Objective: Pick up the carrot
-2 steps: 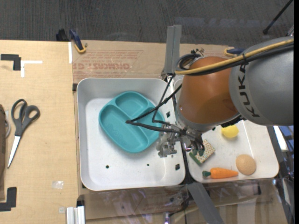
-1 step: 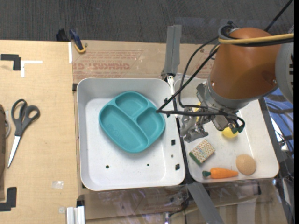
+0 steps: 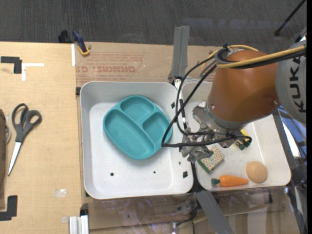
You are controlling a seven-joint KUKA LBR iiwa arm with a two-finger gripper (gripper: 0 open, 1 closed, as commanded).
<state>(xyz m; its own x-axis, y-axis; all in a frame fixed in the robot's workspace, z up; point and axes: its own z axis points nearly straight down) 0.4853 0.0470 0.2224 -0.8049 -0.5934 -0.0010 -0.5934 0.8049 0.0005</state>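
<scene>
Camera view: looks down at a slant on a worktop bearing two shallow white bins side by side, with the arm reaching in from the right.
Carrot: lies flat near the front edge of the right bin, its orange body running left to right and the green stub at its left end.
Neighbours: an egg sits just beside the carrot's right tip, and a small patterned block lies just behind its green end; whether either touches it is too fine to tell.
Tool: hangs over the left part of the right bin, behind the carrot and close above the block; cables and the wrist cover it, so I cannot tell how it stands, and nothing is seen held in it.
Left bin: holds a teal divided plate, well apart from the carrot.
Elsewhere: a pair of scissors rests on the wooden worktop at far left.
Handling, as a judgement: the carrot looks like a light, rigid toy with a smooth, rounded skin, so it may roll or slip out of a pinch.
Where to grip: across the thicker middle, closing square to its long axis, clear of the egg.
Progress: the pick is not yet made.
</scene>
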